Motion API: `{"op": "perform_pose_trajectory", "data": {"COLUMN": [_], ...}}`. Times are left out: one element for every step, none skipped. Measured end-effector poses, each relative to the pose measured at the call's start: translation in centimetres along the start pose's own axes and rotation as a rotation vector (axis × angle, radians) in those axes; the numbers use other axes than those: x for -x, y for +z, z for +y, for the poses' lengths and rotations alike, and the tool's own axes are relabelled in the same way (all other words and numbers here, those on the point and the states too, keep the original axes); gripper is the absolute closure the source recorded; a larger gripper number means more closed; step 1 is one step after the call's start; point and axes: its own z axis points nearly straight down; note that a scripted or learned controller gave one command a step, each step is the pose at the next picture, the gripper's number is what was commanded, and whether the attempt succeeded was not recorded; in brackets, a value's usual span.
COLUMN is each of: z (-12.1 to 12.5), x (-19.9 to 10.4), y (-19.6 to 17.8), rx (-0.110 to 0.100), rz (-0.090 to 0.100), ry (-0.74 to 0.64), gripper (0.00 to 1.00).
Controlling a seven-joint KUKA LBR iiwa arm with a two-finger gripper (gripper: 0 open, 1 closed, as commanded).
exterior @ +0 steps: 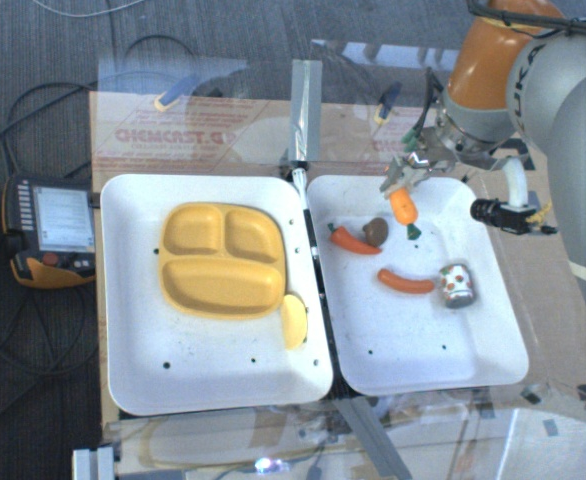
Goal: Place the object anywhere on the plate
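A yellow three-compartment plate lies in the left bin. My gripper hangs over the far part of the right bin. A small orange carrot hangs from its fingertips, green end down and just above the bin floor. The fingers look shut on the carrot's upper end. The plate is well to the gripper's left, across the divider between the two bins.
A pale yellow piece lies beside the plate's near right corner. In the right bin sit a second carrot, a brown lump, an orange sausage shape and a silvery red-spotted object. A handheld pendant rests off the bench at left.
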Motion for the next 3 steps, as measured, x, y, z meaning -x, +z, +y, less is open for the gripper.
{"op": "perform_pose_trajectory", "data": {"z": [0.9,-1.9,-1.9], "x": [-11.3,-17.7,-17.7], "y": [0.4,1.5,1.5], "rx": [0.000,0.000,0.000], "rz": [0.007,0.007,0.008], "ry": [0.036,-0.223,-0.223], "gripper": [1.00,1.00,0.00]}}
